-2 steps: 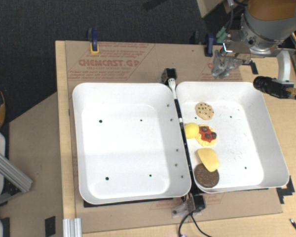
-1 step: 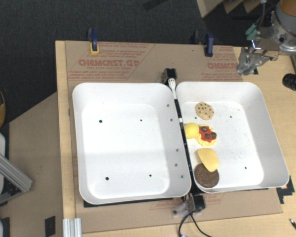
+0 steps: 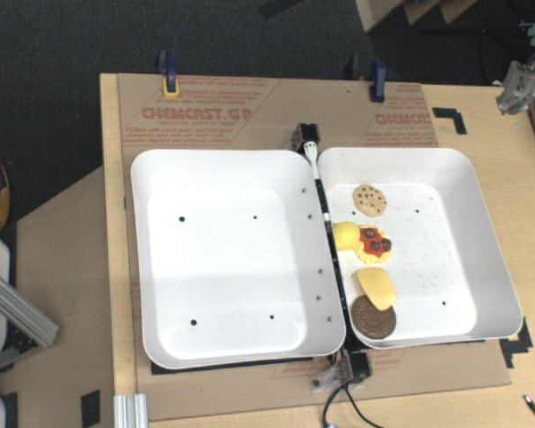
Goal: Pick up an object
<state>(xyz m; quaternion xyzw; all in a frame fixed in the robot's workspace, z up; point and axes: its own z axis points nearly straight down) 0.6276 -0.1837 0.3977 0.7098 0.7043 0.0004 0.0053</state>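
Several small objects lie along the left side of the right bin. At the back is a tan cookie with dark chips. In front of it sit a yellow ball and, touching it, a red and yellow toy. Nearer the front, a yellow wedge leans onto a dark brown disc. A grey metal part that looks like my gripper pokes in at the top right edge, well beyond the right bin's far corner and away from all the objects.
The left bin stands beside the right one, their rims meeting at a black divider. Two blue clamps hold the brown board at the back. A cable runs off the front edge.
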